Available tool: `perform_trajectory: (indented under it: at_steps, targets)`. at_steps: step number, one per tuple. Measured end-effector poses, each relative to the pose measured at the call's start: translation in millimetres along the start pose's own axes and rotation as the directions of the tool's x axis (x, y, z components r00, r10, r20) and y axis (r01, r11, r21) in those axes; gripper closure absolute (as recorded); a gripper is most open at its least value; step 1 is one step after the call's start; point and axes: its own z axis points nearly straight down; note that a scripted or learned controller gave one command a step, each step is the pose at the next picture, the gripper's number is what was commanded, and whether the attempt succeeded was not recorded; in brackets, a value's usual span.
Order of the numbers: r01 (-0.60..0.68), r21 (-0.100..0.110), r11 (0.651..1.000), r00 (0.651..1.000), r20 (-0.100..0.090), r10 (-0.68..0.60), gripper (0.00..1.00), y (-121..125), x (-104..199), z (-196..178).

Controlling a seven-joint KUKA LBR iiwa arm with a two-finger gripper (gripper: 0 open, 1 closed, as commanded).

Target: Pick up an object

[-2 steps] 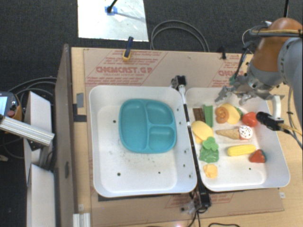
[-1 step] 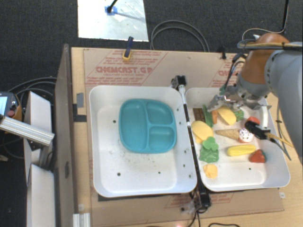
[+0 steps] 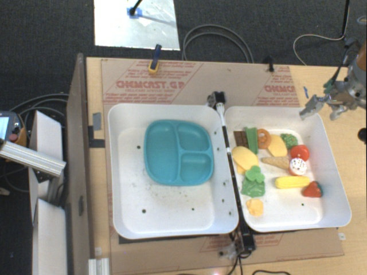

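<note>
The right white bin (image 3: 335, 208) holds several toy foods. Among them are a yellow piece (image 3: 245, 157), an orange ring (image 3: 263, 136), a red tomato (image 3: 299, 152), a yellow corn-like piece (image 3: 291, 182), a red strawberry (image 3: 312, 189) and green leafy pieces (image 3: 254, 176). My gripper (image 3: 323, 110) hangs above the bin's far right corner, off to the upper right of the food. Its fingers are spread open with nothing between them.
A teal divided plate (image 3: 178, 152) lies in the left white bin (image 3: 129, 211). A small orange-yellow piece (image 3: 255, 207) sits alone near the right bin's front left. Cables run along the ridge between the bins, and a yellow-handled tool (image 3: 155, 62) lies on the cardboard behind.
</note>
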Motion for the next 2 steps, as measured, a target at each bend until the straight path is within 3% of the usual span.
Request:
perform_trajectory:
  at_steps: [1,2]
  targets:
    - [0.007,0.01,1.0,1.0,-0.009,-0.007,0.0,-1.8,25.5,138.0]
    - [0.001,0.023,1.0,1.0,-0.011,-0.001,0.0,-74.2,11.5,151.8]
